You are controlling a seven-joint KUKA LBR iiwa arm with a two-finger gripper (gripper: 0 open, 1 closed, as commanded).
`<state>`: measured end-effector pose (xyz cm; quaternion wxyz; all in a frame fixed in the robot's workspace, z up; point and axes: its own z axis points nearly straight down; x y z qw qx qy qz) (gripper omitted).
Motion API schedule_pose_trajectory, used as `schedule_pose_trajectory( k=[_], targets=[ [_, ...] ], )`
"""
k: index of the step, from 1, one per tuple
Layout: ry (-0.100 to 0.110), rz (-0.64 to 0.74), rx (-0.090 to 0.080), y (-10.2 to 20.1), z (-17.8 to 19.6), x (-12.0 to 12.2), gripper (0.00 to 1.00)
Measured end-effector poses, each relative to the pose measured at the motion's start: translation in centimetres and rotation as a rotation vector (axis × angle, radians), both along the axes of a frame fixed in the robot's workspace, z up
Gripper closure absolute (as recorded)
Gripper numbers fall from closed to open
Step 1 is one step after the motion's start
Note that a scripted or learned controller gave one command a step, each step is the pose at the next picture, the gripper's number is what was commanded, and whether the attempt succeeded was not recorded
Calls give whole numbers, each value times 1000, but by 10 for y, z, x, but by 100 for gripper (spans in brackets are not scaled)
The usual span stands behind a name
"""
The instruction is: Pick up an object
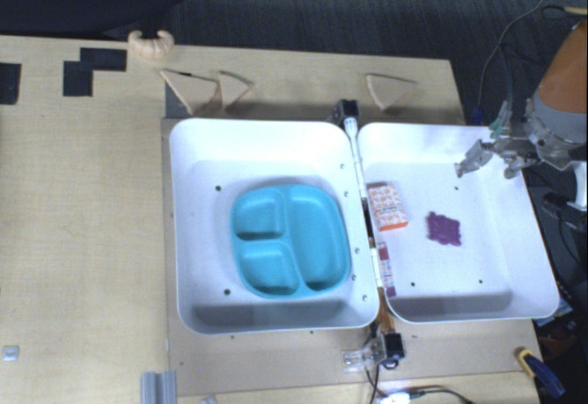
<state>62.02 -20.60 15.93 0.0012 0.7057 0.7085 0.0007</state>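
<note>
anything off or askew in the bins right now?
Nothing spilled or damaged. The blue divided tray sits slightly rotated in the left bin. In the right bin, the small printed box lies against the left wall, the purple item apart from it.

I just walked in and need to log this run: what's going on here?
A grey KUKA arm reaches in from the right, its hand above the right bin's far right corner, holding nothing. A purple grape bunch and a small orange box lie in that bin; a blue divided tray sits in the left bin.
</note>
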Motion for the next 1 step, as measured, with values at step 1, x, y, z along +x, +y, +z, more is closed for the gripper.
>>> schedule_pose_trajectory(
  k=[1],
  targets=[
    [-6, -2, -1, 28, -71, -47, 0]
  ],
)
